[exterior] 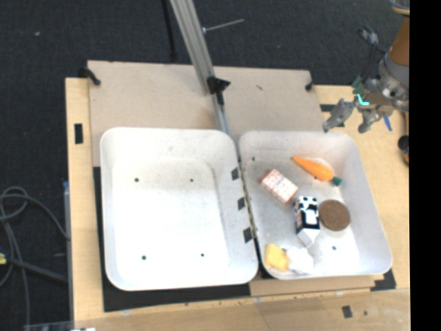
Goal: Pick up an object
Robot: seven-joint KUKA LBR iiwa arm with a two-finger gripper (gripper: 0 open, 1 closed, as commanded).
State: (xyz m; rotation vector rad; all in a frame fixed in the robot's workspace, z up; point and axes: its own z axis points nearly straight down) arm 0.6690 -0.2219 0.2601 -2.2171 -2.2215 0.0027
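Above the right bin (372,205), the gripper (353,116) hangs with fingers apart, holding nothing. Below lie a carrot (313,167), pink box (278,185), brown disc (335,214) and yellow piece (276,257).

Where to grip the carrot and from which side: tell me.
Grip the carrot across its thick orange middle, coming straight down from above. It lies flat on the right bin, tapering toward its green end, with bare floor on both long sides, so the fingers should probably straddle its width there.
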